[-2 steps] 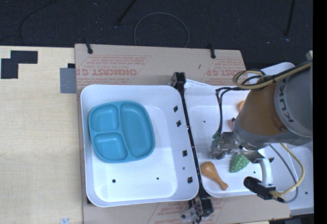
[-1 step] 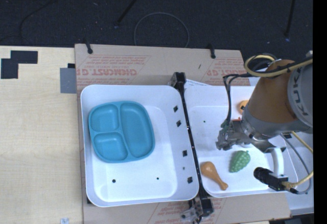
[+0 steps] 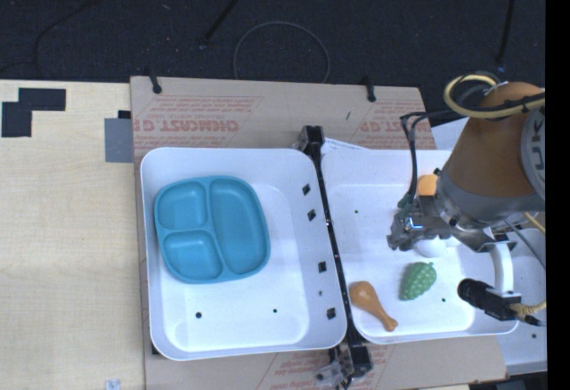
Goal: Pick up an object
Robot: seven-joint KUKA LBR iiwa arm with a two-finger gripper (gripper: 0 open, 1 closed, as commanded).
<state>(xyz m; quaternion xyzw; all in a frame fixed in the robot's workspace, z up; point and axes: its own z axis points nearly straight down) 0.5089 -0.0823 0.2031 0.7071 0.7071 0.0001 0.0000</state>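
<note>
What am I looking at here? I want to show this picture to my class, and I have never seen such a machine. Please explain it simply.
This is one photo from a camera fixed above a bench, looking down at a slant. The grey and orange shape on the right is a robot arm; a program is having it try to pick something up. Its gripper, a two-finger claw, hangs low over the right bin. That bin holds a green toy grape bunch, a tan toy drumstick and a small orange thing partly hidden by the arm. The left bin holds a blue divided plate. I cannot see anything held between the fingers.
</note>
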